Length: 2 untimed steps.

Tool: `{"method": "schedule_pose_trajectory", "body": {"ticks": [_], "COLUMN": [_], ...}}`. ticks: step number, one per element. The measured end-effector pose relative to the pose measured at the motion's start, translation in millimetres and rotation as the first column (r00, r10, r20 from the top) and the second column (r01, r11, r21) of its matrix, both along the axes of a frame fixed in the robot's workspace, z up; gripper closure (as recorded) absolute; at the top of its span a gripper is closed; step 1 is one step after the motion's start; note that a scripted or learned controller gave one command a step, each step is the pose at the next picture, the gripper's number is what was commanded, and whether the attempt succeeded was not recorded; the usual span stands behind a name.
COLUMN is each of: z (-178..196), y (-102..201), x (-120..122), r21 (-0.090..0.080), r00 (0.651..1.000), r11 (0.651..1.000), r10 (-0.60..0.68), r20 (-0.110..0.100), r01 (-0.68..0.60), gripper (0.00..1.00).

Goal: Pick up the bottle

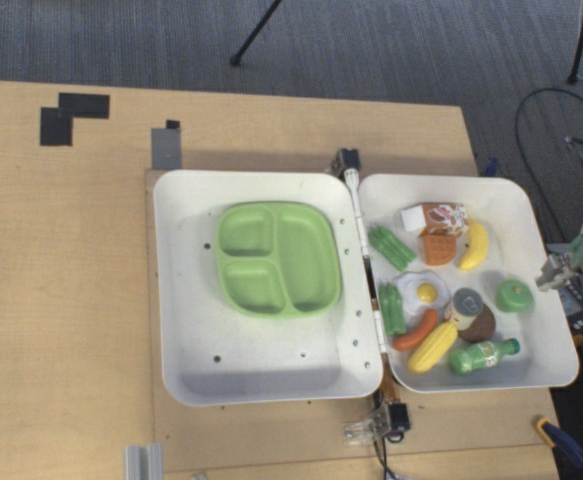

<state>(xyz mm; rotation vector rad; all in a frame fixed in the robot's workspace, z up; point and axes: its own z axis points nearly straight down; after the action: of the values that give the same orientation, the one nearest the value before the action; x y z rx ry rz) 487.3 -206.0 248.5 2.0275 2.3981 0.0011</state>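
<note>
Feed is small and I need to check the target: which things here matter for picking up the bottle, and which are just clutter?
For the job: green bottle, right bin, hand.

Clutter: banana, corn, fried egg, green plate, left bin.

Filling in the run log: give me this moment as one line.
bottle: lying on its side, right bin, front | gripper: at bin's right rim, apart from bottle | green tray: left bin

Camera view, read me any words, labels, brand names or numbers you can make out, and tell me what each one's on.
None can be read.
Green bottle: pale label, too blurred to read.
Orange and white packet: printed front, too small to read.
Dark round lid: no legible marking.
</note>
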Motion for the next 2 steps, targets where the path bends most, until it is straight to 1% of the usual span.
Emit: {"method": "schedule_pose_trajectory", "body": {"ticks": [1,2], "z": [-4.4,-1.6], "y": [0.0,-0.1], "x": [-0.1,0.1], "r21": [0.001,0.0], "r00": [0.999,0.988], "r11": [0.999,0.988], "r10": [-0.045,0.155], "r20": [0.0,0.0], "r01": [0.045,-0.155], "gripper": [1.0,1.0]}}
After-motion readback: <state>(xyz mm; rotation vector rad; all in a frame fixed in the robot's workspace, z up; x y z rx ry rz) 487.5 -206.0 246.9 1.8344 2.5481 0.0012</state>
